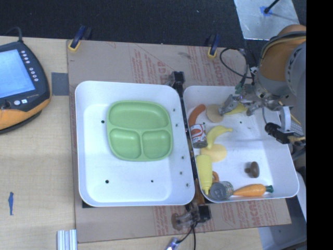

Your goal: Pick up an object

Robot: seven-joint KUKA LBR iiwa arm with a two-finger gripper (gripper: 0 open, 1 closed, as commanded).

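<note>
Gripper sits low over the far side of the right bin, with the grey arm and its orange band reaching in from the right above it. From my screen I can make out two metal fingers spread apart, one toward the left and one toward the right, and a small yellow piece lies between them; I cannot tell whether they actually touch it. Just left of the gripper lies a tan round disc, and beside that an orange sausage-shaped piece against the bin's left wall. Nearer to me than the gripper, and a little left, I see a banana, a small red and white can touching the left wall, and a pale yellow lump. Below those a yellow corn-like piece lies along the left wall. Well toward the front from the gripper sit a small brown nugget, a carrot along the front wall and a grey round lid-like thing touching the carrot's tip. Far to the gripper's left, the left bin bears a green divided plate. A teach pendant rests on the bench at the far left.
</note>
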